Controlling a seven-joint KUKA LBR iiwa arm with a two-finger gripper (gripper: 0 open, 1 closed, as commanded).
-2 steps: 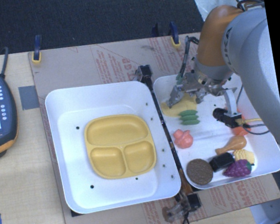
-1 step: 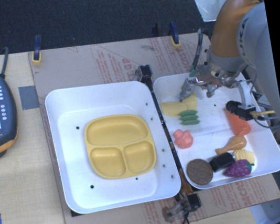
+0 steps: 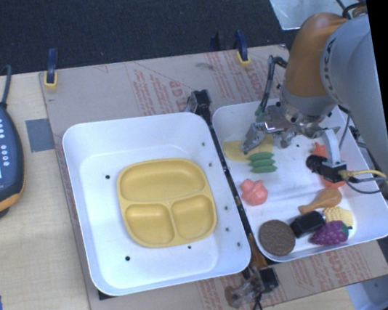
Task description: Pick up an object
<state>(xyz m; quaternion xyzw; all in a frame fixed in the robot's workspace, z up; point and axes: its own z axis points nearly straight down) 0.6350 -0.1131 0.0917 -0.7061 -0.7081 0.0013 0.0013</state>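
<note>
You see grey arm (image 3: 351,58) entering from right of camera view, orange band (image 3: 307,58) above wrist. Wrist angled down and leftward. Gripper (image 3: 256,138) at lower left end of arm, low, metal fingers (image 3: 250,137) pointing left. Finger gap too small and blurred for you to judge. Thin cables trail along wrist.

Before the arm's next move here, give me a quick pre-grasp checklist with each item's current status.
1. Gripper over the right bin: ok.
2. Target below it, green toy just beside: ok.
3. Object between the jaws: cannot tell.
4. Green toy apart from the pink toy: ok.
5. Neighbours crowded: chocolate cookie, grapes and chicken drumstick cluster at the bin's near end: not ok for picks there.
6. Yellow divided plate sits in the left bin: ok.
</note>
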